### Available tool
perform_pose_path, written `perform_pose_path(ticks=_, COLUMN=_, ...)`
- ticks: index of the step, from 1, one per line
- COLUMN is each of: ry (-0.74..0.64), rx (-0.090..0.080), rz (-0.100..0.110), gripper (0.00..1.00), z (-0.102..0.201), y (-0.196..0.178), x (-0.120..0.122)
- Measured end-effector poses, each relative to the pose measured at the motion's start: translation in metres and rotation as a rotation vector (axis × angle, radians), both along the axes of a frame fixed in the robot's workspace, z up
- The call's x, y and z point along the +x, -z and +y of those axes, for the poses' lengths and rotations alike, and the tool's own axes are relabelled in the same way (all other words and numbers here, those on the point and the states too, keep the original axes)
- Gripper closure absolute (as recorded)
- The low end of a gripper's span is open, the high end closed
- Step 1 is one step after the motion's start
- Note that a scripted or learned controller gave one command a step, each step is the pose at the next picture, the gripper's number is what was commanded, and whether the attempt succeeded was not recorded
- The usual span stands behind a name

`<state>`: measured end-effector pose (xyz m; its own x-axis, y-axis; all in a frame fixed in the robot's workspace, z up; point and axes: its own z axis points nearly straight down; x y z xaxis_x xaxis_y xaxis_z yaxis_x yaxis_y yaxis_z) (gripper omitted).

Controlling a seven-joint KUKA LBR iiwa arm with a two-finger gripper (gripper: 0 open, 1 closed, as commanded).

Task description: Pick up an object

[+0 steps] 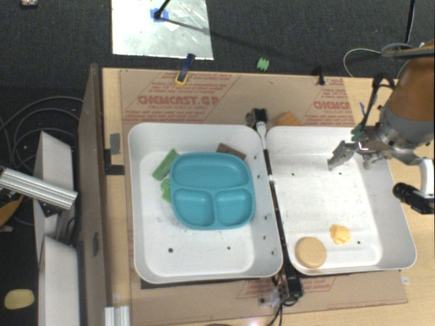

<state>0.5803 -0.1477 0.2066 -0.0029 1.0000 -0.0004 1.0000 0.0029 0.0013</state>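
Note:
In the right bin [380, 202], a round tan bun-like piece [311, 251] lies by the front edge. A small yellow lump [340, 234] sits just right of it. My gripper [353, 159] hangs over the bin's far right part, well behind both pieces, open with nothing between its fingers. The left bin [146, 202] holds a blue divided plate [211, 190]. Green pieces [164, 166] poke out from under the plate's left side, and a brown piece [231, 151] shows at its far edge.
A black divider [268, 175] runs between the two bins. A small orange item [289, 119] lies on the cardboard behind the right bin. Cables [34, 128] and white equipment [41, 189] sit left of the bench.

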Motion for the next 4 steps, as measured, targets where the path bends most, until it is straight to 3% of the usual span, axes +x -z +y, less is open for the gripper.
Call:
perform_pose_path(ticks=1, ry=0.007, rx=0.001, rz=0.008, gripper=0.0, z=-0.032, y=0.059, x=-0.061)
perform_pose_path(ticks=2, ry=0.003, rx=0.0, rz=-0.002, gripper=0.0, z=-0.008, y=0.124, x=-0.082)
perform_pose_path(ticks=3, ry=0.001, rx=-0.006, rz=-0.009, gripper=0.0, z=-0.062, y=0.069, x=-0.031)
perform_pose_path(ticks=4, ry=0.003, rx=0.003, rz=0.003, gripper=0.0, z=-0.021, y=0.124, x=-0.067)
